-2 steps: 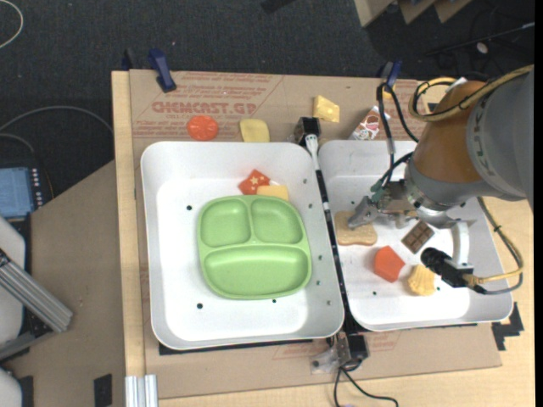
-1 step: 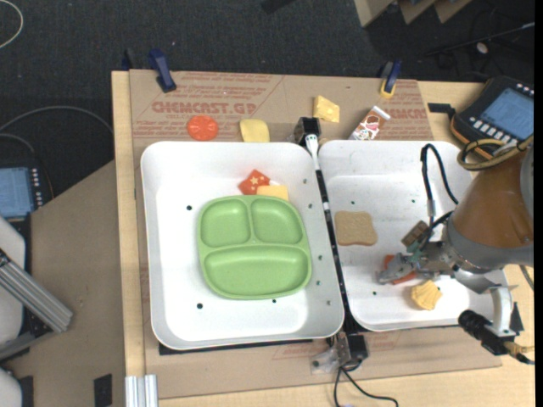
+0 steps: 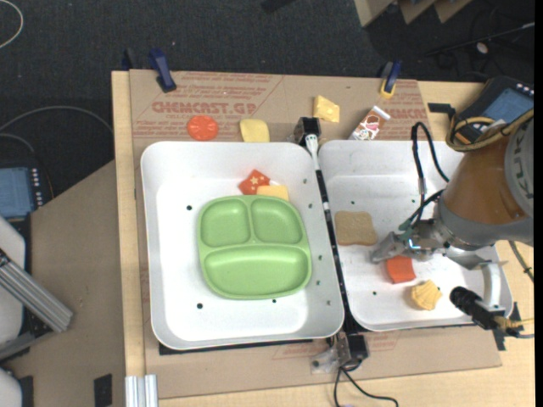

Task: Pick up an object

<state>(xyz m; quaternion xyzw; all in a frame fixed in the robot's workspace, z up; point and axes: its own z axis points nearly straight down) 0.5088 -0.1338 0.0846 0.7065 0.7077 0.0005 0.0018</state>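
I saw the orange block (image 3: 400,270) in the right bin (image 3: 373,164), just below the end effector (image 3: 397,246); finger state I could not tell. I judged it light, rigid; grip flat sides.

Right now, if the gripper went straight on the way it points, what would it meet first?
Probably the orange block, which sits right by the gripper in the right bin. Depth is unclear from above, so it could pass beside it onto the bin floor.
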